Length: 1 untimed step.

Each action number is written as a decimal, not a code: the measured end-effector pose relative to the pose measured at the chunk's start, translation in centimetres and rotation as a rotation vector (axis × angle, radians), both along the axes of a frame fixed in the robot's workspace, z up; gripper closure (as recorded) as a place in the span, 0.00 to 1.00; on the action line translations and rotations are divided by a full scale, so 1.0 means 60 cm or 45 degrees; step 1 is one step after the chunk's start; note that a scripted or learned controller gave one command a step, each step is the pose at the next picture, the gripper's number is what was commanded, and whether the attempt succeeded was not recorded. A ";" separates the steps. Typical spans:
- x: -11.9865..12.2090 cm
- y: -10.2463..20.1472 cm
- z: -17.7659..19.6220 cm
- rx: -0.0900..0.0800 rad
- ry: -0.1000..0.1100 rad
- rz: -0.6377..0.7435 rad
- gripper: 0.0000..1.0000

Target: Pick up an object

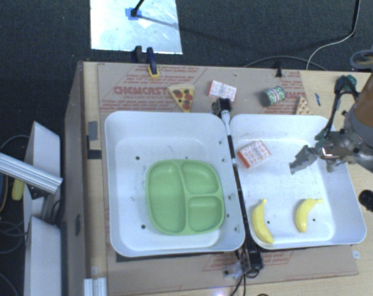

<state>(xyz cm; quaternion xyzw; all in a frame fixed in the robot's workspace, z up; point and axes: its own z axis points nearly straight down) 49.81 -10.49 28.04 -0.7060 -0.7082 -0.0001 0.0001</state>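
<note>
In the right bin [352, 227] lie two yellow bananas, one [261, 221] near the front left and one [306, 213] near the front middle. A small red and white box [254, 153] rests at the bin's back left. My gripper [303, 160] hovers over the right bin's middle right, reaching in from the right. It sits above and behind the second banana and to the right of the box, with nothing seen in its grasp.
The left bin [127, 134] holds a green divided plate [185, 196]. Behind the bins on the cardboard lie a toy pizza slice [182, 96], a white and red packet [222, 90], a green can [274, 95] and a small cracker-like piece [301, 105].
</note>
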 end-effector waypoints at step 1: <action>-0.020 -0.066 -0.222 0.000 0.000 -0.003 0.00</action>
